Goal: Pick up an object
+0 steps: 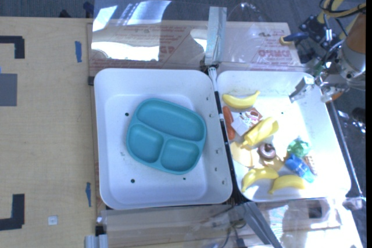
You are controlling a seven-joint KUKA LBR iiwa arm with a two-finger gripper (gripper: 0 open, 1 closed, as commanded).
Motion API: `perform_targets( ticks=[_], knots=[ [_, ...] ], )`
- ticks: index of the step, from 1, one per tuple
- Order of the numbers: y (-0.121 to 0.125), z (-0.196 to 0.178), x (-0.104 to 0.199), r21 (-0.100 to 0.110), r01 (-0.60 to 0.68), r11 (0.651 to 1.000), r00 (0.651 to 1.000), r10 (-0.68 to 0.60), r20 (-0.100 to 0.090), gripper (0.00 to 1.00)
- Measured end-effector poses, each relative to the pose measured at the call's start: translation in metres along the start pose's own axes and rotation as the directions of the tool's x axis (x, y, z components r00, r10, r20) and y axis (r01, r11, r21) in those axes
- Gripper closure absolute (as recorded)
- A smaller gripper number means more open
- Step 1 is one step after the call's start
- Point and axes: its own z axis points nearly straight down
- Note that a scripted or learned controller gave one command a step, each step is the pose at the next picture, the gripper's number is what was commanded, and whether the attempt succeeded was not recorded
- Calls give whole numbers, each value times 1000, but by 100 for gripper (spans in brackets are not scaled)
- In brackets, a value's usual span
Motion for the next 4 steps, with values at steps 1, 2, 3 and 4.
perform_targets(
  ticks=[1, 2, 3, 4],
  knots=[
    [41, 107, 49, -2, 133, 991, 991, -133, 0, 0],
    [-79, 111, 61, -5, 265, 964, 964, -265, 3, 0],
    [-98, 80, 27, -4, 706, 708, 708, -706, 7, 0],
    [-7, 97, 66, -5, 239, 971, 971, -239, 2, 0]
  ],
)
